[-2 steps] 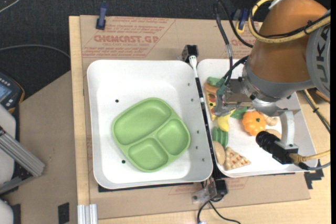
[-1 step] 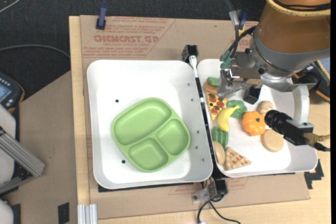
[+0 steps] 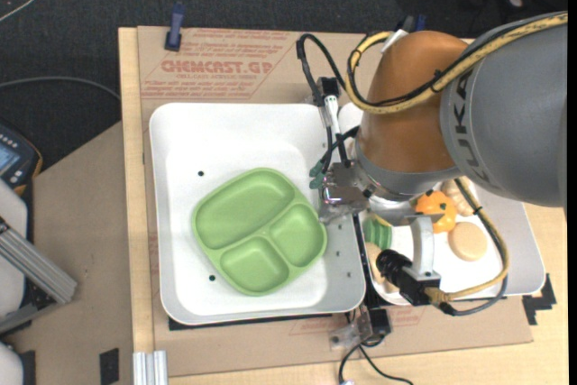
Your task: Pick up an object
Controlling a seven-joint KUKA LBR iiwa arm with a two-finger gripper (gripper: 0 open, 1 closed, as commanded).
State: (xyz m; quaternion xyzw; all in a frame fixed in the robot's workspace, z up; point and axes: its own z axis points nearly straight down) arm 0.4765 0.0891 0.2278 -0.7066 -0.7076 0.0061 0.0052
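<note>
The claw (image 3: 336, 192) hangs under the big grey arm (image 3: 505, 122) with its orange band, just above the place where the two white bins meet. The wrist covers most of it from the camera, so I cannot tell if it is wide, narrow or holding something. Directly to the camera's left of the claw, very near to it, a green plate (image 3: 260, 230) with three compartments lies flat on the floor of the left bin (image 3: 171, 194). The plate's right rim comes almost under the claw. On the other side of the claw, to the camera's right and a little lower in the view, there are small things in the right bin (image 3: 534, 259): a dark green piece (image 3: 379, 234) just beside the claw, an orange object (image 3: 434, 208) further right, and a pale tan round object (image 3: 469, 242) beside the orange one. Both bins stand on a cardboard sheet (image 3: 216, 63) with red printed letters, which is seen well above the claw.
</note>
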